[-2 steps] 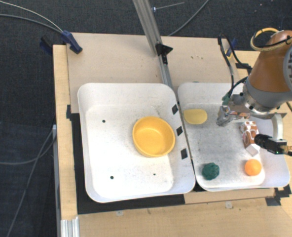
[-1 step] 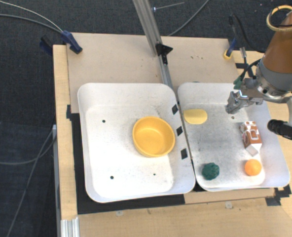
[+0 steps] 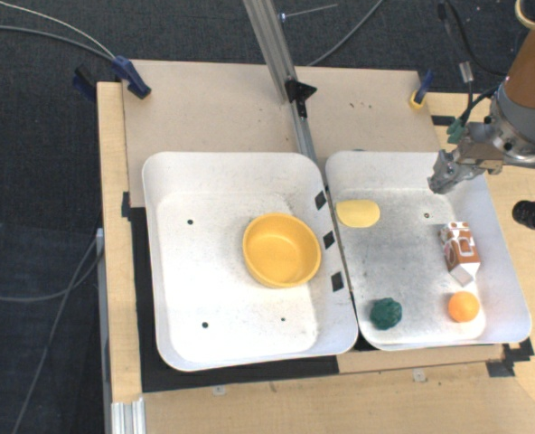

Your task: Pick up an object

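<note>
camera view, left bin (image 3: 173, 242): holding a yellow bowl (image 3: 281, 250)
right bin (image 3: 511, 283): carrying a pale yellow lump (image 3: 358, 213), green ball (image 3: 386, 312), orange ball (image 3: 464, 307), small carton (image 3: 460, 250) (lying sideways)
gripper (image 3: 445, 175): hovering over the right bin's far edge, gripping nothing; can't tell how it's set

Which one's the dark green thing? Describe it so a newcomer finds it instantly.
Look in the right bin, along its near edge. The green lump sits in the near-left corner, left of the orange ball. It is the only dark, bumpy item there.
</note>
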Controlling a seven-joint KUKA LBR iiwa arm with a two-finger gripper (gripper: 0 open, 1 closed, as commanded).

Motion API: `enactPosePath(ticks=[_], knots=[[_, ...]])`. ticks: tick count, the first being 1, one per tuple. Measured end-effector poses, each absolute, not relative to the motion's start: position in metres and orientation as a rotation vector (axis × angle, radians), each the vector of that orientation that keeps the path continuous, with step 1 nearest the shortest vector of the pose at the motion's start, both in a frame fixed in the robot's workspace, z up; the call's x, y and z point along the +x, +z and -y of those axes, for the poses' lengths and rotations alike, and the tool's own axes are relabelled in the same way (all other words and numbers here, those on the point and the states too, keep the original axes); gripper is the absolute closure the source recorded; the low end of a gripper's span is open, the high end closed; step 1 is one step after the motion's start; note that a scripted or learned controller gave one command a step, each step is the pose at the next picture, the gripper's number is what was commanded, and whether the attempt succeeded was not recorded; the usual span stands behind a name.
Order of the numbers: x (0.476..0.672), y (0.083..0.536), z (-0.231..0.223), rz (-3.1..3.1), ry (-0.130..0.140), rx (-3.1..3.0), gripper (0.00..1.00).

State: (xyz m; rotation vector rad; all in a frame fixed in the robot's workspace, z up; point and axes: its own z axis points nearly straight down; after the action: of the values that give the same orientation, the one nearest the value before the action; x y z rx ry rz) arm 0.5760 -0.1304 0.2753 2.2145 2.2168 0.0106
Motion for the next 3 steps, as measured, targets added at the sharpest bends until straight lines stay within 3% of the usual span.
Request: enactPosePath(ticks=[3], knots=[[0.553, 0.275, -0.016, -2.238, -0.009, 2.225, 1.0]])
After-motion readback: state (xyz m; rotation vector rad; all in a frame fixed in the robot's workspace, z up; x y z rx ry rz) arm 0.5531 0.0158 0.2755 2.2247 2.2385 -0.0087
